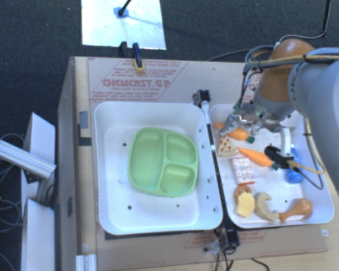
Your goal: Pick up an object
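Note:
My gripper (239, 122) hangs over the far left corner of the right bin (322, 208), just above a small orange toy piece (238, 134). Nothing shows as held by it. Near it lie a pizza slice (226, 146) and an orange carrot (255, 157). Further forward are a red and white box (242, 170), a yellow waffle-like piece (245, 204), a beige curved piece (265, 206) and a chicken drumstick (297, 209). A blue item (294, 176) lies toward the bin's right side.
The left bin (110, 208) holds a green divided plate (163, 161). A dark rail (212, 151) runs between the two bins. The grey arm with its orange band (282, 66) comes in over the right bin's far right corner.

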`<state>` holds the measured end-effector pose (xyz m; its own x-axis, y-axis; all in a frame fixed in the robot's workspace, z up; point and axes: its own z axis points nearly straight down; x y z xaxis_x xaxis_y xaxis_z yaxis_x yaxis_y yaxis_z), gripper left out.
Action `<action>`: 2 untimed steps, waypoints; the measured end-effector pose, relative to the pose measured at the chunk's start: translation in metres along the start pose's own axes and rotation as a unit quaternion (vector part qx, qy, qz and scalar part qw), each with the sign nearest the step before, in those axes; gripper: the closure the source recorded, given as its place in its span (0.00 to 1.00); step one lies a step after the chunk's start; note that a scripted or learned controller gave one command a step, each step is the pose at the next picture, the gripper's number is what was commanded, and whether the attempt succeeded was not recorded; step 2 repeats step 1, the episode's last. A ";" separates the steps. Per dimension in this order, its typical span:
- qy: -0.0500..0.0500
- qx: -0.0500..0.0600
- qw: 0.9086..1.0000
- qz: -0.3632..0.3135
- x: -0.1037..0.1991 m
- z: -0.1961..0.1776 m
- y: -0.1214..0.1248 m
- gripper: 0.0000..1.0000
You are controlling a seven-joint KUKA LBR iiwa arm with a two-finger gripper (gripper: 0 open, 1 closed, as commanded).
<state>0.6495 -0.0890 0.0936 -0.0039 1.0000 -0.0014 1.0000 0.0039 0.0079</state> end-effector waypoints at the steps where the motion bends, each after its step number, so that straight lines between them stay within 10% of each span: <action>1: 0.001 -0.002 1.000 -0.001 0.001 -0.012 0.002 1.00; 2: 0.001 -0.002 1.000 -0.001 0.001 -0.012 0.002 1.00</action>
